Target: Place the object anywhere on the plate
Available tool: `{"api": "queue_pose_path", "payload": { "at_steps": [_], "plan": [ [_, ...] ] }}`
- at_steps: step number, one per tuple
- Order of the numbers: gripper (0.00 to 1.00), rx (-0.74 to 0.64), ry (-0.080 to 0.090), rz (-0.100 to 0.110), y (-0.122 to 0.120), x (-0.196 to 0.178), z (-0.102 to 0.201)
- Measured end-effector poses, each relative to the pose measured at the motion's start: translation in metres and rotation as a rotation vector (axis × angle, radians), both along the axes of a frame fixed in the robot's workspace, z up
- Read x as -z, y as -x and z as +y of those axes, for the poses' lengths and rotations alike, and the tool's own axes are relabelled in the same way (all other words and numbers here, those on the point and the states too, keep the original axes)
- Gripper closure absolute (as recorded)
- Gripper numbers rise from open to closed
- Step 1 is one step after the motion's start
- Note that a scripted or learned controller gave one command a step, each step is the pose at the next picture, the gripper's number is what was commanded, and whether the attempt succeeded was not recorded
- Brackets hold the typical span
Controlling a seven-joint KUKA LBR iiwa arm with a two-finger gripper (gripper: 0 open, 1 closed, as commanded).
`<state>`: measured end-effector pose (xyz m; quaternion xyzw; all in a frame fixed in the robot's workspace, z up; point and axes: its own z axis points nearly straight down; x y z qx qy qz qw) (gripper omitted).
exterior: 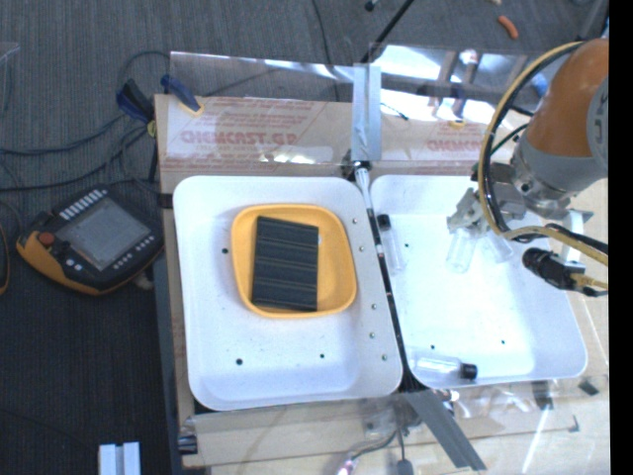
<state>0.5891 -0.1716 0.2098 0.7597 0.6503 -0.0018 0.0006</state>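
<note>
A dark ribbed rectangular object lies flat on the yellow plate, which sits in the middle of the left bin, a little nearer its far edge. The object rests wholly within the plate's rim, lengthwise from far to near — so, judging by how things lie, the placing itself looks done. The arm hangs over the far right corner of the right bin, well apart from the plate. Its gripper points down toward the bin floor with pale, see-through fingers; they appear spread with nothing between them. A small clear tube with a dark cap lies by the right bin's near edge, and another along its left edge. What is left, if anything, seems to be pulling the arm clear.
</note>
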Motion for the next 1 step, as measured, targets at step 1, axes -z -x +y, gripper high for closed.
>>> {"api": "queue_pose_path", "payload": {
  "at_steps": [1],
  "plan": [
    [0.0, 0.0, 0.0, 0.0, -0.0001, -0.0002, -0.0001]
  ]
}}
